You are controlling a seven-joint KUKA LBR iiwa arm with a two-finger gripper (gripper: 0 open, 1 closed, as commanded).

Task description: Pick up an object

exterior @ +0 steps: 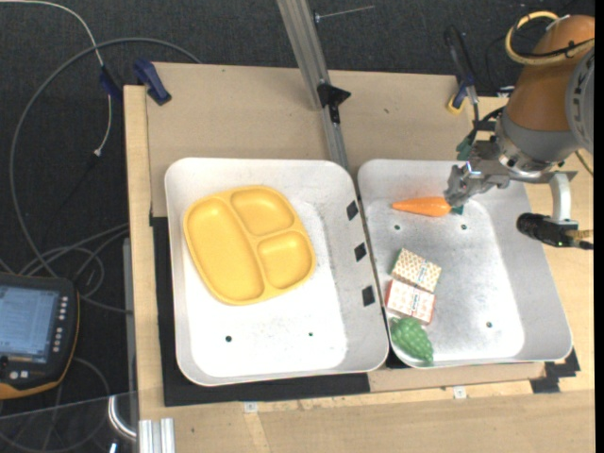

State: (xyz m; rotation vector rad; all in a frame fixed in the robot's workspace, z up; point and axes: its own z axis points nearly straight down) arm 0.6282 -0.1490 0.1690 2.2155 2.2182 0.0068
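Gripper [460, 192] is sitting low over the far part of the right bin [514, 281], right at the right-hand tip of the toy carrot [422, 208]. Fingers are pointing down and look close together, but can't tell if they're open or closed, and can't tell whether the carrot end is actually between them or just touching beside. Carrot is lying flat on the bin floor, long axis left-right, so nothing reads as lifted.

Moving outward: grey wrist and orange band are leaning in from the far right. Toward the near side of the same bin, a small patterned box [413, 286] is lying well apart from the carrot, with a green knobbly toy [412, 340] just beside it at the near-left corner. Left bin [189, 347] is holding a yellow divided plate [249, 243].

Risks, as judgement: grab is at the tapered end, not the middle, so the carrot is likely to pivot, slip out, or get nudged left on closing. Coming up empty seems quite possible.
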